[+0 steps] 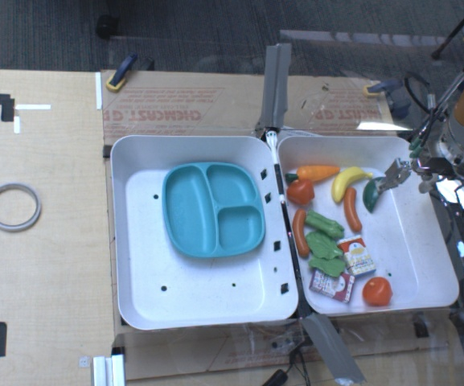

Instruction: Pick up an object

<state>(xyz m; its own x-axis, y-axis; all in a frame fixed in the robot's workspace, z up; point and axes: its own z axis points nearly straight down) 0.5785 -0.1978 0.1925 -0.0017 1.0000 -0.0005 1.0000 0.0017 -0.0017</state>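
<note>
Progress finding: nothing is picked up yet, in my judgement; every item I can see lies on a bin floor.

Nearest the camera, along the near side of the right bin [437, 240], I note a red tomato [377, 291] by the near wall, a dark red packet [333, 285] to its left and a small carton [359, 259] touching the packet. Just beyond them lies a green leafy piece [323, 236], with one sausage [299, 230] on its left and another sausage [351, 209] on its right.

Further back, a red pepper [300, 190], an orange carrot [318, 172], a yellow banana [345, 181] and a dark green item [370, 195] are grouped near the far wall.

My gripper [394, 175] sits over the right part of this bin, just beside the dark green item and the banana. At this size I cannot tell whether it is spread or closed, and nothing is seen lifted with it.

The left bin [135, 256] holds a teal divided plate [214, 209], flat and well apart from my tool.

Remaining: settle on one item, most likely the green one or the banana, grip it, and raise it off the floor.
</note>
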